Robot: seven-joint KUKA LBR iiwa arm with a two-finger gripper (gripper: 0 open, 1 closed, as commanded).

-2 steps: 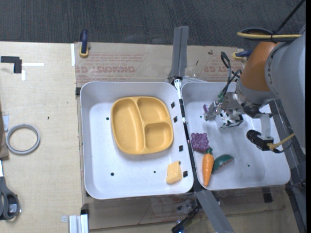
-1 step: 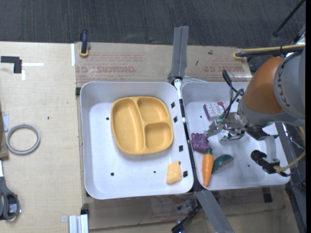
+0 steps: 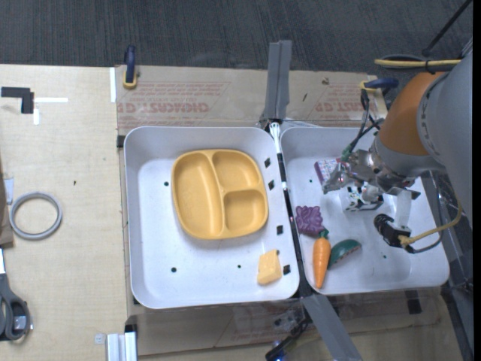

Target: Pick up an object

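Gripper sits over right bin, beyond carrot; I cannot tell jaw state. Purple grapes just behind carrot top, green toy touching carrot's right side.

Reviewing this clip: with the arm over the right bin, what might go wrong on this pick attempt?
1. The gripper hangs over bare floor of the right bin, apart from the toys, so closing here would likely grab nothing.
2. The purple grapes, carrot and green toy lie bunched together near the bin's left wall; going for one may nudge the others.
3. The carrot lies close to the divider, which could block a finger.
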